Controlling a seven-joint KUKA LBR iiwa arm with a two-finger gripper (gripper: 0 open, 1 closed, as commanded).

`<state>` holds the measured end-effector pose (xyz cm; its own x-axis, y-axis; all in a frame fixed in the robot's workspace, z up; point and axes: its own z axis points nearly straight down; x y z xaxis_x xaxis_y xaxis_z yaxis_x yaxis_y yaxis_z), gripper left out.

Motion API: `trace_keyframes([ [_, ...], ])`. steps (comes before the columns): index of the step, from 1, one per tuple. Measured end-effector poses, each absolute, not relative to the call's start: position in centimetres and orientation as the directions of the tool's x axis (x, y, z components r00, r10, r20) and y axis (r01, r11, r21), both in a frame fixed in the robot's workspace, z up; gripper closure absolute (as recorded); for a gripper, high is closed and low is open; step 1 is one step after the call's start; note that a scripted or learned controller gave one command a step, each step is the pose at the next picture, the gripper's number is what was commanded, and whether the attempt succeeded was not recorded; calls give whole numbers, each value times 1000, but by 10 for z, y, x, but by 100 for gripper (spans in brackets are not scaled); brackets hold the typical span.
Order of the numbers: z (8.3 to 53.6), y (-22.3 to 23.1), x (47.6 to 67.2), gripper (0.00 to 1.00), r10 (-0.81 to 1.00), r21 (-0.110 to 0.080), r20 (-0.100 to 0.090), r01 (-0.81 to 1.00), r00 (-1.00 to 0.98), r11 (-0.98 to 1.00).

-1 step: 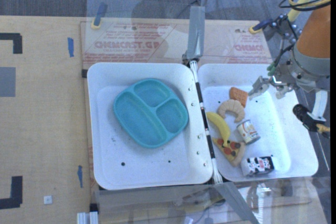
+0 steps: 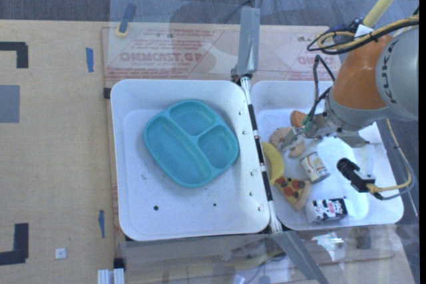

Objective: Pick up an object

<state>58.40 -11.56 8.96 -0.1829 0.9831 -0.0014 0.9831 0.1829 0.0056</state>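
Your gripper (image 2: 301, 135) sits low in the right bin (image 2: 279, 98), toward its far left corner, with the wrist slanting in from the bin's right edge. That slant makes sense, since it keeps the arm's bulk off the things crowded along the near edge. You cannot tell from this angle whether the gripper is open or closed, and nothing is visibly held in it. The likeliest target is the tan object (image 2: 283, 138), just beside the tip on its left, with a small orange piece (image 2: 298, 118) just behind it toward the far edge. The rest lies clustered nearer you: the banana (image 2: 273, 159) along the left wall, the pizza slice (image 2: 293, 188) touching its near end, the can (image 2: 314, 167) near the bin's middle and the black-and-white carton (image 2: 329, 208) by the near edge. Packed this closely, they leave the far left corner as the least cluttered way in. The left bin (image 2: 126, 143) holds the teal plate (image 2: 191, 142) at its centre, well apart from your work.
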Motion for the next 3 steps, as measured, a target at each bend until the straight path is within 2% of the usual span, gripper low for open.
trace_keyframes([
  [1,89,-128,537,0,960,10,-2,960,-280,280],
  [2,100,-134,537,100,964,15,-6,963,-267,268],
  [3,238,-80,516,100,948,1,-1,948,-318,318],
])
